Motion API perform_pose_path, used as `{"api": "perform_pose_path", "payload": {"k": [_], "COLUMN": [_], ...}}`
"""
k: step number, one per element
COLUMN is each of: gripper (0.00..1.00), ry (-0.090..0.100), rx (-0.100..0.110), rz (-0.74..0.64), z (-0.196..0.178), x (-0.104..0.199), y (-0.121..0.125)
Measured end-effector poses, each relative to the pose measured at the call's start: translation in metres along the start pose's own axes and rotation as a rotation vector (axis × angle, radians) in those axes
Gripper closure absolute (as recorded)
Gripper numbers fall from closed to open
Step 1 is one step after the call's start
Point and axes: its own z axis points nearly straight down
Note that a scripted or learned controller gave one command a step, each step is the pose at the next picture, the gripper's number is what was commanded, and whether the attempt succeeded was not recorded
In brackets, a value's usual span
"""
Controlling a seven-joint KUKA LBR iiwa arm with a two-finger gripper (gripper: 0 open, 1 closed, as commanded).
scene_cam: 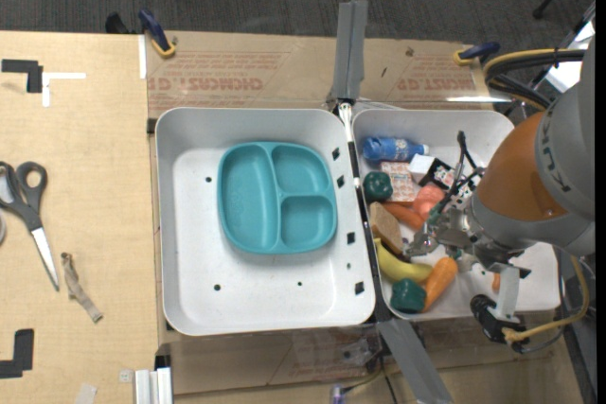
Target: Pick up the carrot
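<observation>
Seen from above, two white bins sit side by side. The left bin (180,232) holds a teal divided plate (278,197). In the crowded right bin (492,120), the carrot (439,279) lies at about six o'clock, between a yellow banana (398,266) and a dark green ball (409,296). The gripper (437,232) hovers just above the carrot, toward twelve o'clock; whether it is spread or closed cannot be told. The carrot appears unlifted, so grasping and raising remain.

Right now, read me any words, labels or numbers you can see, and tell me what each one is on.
Cardboard under the bins: red printed lettering, upside down and mirrored, too blurred to read.
Small packets in the right bin: print too small to read.
Blue bottle: label unreadable.
Nothing else carries text.
</observation>
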Motion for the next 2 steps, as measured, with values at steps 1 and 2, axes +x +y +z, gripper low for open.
{"api": "perform_pose_path", "payload": {"k": [1,2], "gripper": [1.00,1.00], "ry": [-0.002,-0.001], "rx": [0.001,0.000], "rz": [-0.003,0.113], "z": [-0.008,-0.100], "x": [0.000,0.049], "y": [0.000,-0.013]}}
